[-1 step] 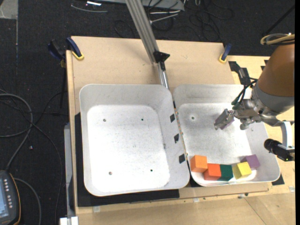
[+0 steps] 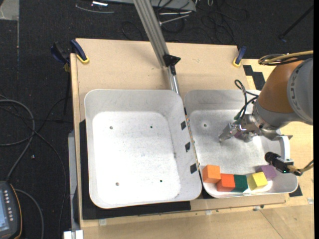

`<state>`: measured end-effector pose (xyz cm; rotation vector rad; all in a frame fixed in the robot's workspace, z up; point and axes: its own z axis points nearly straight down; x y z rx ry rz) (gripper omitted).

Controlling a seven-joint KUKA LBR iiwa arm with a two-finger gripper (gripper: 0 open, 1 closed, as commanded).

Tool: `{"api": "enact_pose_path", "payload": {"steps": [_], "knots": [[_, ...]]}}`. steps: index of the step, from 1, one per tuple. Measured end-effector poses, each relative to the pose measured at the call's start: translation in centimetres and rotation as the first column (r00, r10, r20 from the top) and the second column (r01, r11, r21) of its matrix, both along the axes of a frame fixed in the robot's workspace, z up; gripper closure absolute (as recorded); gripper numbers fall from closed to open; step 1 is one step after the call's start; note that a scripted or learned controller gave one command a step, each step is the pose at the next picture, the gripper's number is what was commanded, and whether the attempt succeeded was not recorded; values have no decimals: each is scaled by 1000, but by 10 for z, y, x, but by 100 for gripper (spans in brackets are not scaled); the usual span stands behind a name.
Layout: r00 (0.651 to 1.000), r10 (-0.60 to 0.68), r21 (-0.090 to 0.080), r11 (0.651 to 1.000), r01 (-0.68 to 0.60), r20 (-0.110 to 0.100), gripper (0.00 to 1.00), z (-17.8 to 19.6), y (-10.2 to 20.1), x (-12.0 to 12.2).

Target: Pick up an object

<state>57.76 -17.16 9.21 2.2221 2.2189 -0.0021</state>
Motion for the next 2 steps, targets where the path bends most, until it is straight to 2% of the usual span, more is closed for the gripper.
{"api": "enact_pose_path", "payload": {"steps": [1,2], "knots": [[1000,6,-1,1000,-6,6,0,4,-9,54],[1000,7,-1,1000,-7,3,100,14,-9,52]]}}
